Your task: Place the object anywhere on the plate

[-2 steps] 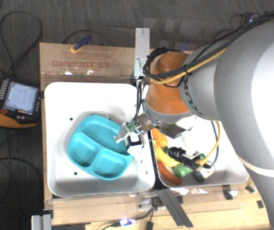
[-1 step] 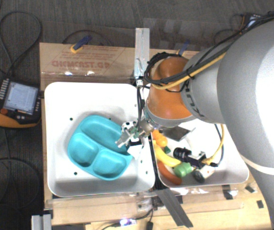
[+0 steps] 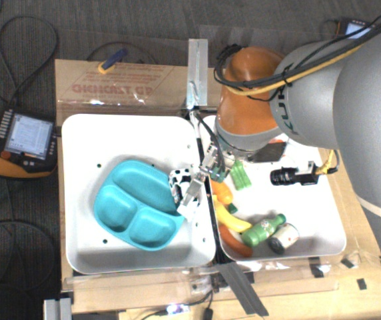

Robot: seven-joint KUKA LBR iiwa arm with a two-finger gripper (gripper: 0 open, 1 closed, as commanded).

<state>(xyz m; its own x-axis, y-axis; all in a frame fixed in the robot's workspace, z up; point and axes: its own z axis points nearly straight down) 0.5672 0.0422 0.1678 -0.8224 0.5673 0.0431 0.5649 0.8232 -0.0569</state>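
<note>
A blue plate (image 3: 134, 205) with three compartments lies in the left bin (image 3: 84, 145). My gripper (image 3: 192, 184) hangs over the divider between the bins, at the plate's right rim, reaching down from the orange-banded wrist (image 3: 247, 92). A small black-and-white spotted object (image 3: 178, 178) sits between its fingers, just above the plate's right edge. The gripper looks shut on it.
The right bin (image 3: 310, 205) holds a green block (image 3: 239, 177), an orange piece (image 3: 222, 192), a yellow banana (image 3: 234, 219), a green bottle (image 3: 265, 227) and a small can (image 3: 284, 237). A teach pendant (image 3: 20, 142) lies on the floor at left. Cardboard (image 3: 130, 85) lies behind the left bin.
</note>
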